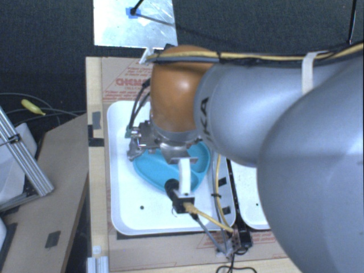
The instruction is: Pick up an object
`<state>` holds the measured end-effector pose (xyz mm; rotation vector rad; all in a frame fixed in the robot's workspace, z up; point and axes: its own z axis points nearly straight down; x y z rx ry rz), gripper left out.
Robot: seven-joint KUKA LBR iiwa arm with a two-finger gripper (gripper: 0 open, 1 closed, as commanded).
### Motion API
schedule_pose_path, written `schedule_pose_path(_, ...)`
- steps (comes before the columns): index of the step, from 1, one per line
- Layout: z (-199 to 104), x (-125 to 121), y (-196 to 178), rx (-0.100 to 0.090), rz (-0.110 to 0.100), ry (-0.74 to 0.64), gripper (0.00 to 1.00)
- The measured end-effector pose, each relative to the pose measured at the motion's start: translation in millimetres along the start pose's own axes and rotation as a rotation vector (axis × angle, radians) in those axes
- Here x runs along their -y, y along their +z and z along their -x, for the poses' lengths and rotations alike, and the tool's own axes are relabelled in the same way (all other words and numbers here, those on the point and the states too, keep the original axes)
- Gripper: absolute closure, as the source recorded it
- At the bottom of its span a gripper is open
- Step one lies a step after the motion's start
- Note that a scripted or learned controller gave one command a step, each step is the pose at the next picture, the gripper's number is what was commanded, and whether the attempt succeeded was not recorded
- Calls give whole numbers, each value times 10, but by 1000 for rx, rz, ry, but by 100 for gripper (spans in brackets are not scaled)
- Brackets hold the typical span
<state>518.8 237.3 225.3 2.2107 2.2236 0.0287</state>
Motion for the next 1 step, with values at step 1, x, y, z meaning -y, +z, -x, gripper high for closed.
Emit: schedule_pose_path(1, 13, -127, -1815, -1, 2, 1, 0)
